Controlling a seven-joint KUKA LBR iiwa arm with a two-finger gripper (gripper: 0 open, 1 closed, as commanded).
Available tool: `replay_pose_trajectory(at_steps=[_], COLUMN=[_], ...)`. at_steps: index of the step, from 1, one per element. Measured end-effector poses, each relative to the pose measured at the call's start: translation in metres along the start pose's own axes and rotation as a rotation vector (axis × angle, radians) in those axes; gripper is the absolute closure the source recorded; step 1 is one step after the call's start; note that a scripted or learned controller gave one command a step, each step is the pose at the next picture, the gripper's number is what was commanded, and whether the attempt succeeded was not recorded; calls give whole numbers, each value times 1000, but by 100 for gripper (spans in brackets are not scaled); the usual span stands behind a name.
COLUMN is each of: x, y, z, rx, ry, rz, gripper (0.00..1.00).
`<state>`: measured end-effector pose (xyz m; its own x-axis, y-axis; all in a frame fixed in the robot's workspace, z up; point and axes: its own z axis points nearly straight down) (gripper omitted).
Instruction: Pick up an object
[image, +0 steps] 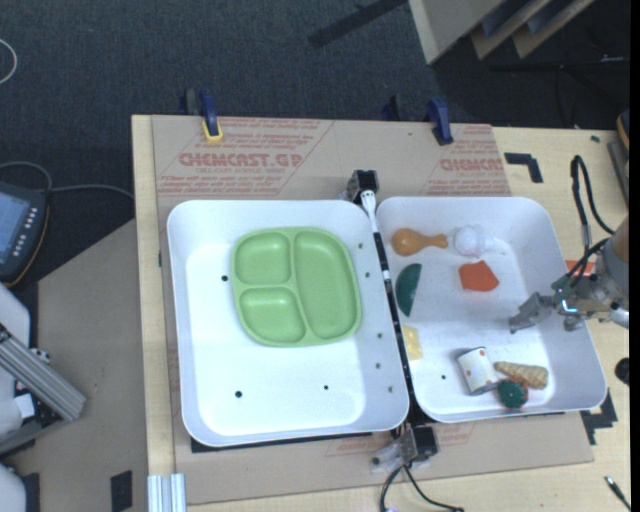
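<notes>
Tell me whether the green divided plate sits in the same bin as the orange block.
No: the green plate lies in the left bin, the orange block in the right bin.

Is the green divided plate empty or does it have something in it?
Empty: all three compartments of the green divided plate in the left bin show bare green.

Two bins sit side by side on the counter (300, 150): the left bin (200, 400) holds a divided tray (297, 287), lying toward the bin's far half. In the right bin (540, 225), a spoon-like piece (417, 240) and a crumpled wad (468, 240) lie along the far side, a wedge-shaped block (478, 277) just in front of the wad, and a leaf-shaped piece (407, 286) by the left wall. Near the front lie a small cup (473, 368), a cone-like piece (522, 374) to its right and a small ball (513, 395) just before them, while the tool (540, 308) hangs over the right side.
</notes>
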<state>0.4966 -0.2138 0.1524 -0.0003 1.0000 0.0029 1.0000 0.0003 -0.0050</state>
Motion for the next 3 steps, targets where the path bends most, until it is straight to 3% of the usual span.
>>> replay_pose_trajectory(at_steps=[1,2,3], x=[0,1,1], y=[8,8,9], z=[47,69,57], rx=[0,-1,-5], ry=[0,0,-2], rz=[0,0,0], gripper=[0,0,100])
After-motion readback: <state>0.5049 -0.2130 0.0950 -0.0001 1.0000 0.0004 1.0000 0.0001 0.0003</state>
